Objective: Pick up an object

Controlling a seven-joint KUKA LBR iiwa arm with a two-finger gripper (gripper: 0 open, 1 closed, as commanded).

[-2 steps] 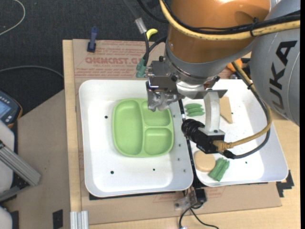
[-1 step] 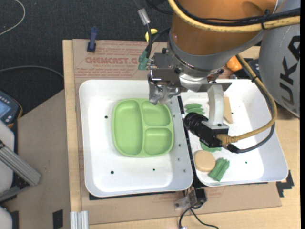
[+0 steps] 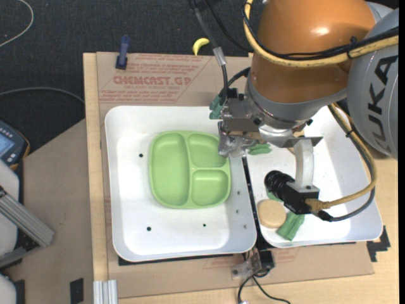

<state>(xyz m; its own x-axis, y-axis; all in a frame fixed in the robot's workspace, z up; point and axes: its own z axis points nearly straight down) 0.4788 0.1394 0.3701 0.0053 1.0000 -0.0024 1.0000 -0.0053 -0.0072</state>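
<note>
On the bench, two shallow white bins are set side by side on a brown cardboard sheet (image 3: 158, 78). The left bin (image 3: 123, 189) is occupied by a light green plastic divided plate (image 3: 188, 168) with three compartments, lying flat near the bin's middle. Over the seam between the bins, the grey arm with its orange band (image 3: 310, 18) is reached in from the right and pointed steeply downward. The gripper (image 3: 235, 141) is held low at the plate's right edge; whether anything is grasped cannot be told. In the right bin (image 3: 354, 227), a tan round disc (image 3: 271, 215) and a green block (image 3: 290, 227) are seen near the front.
</note>
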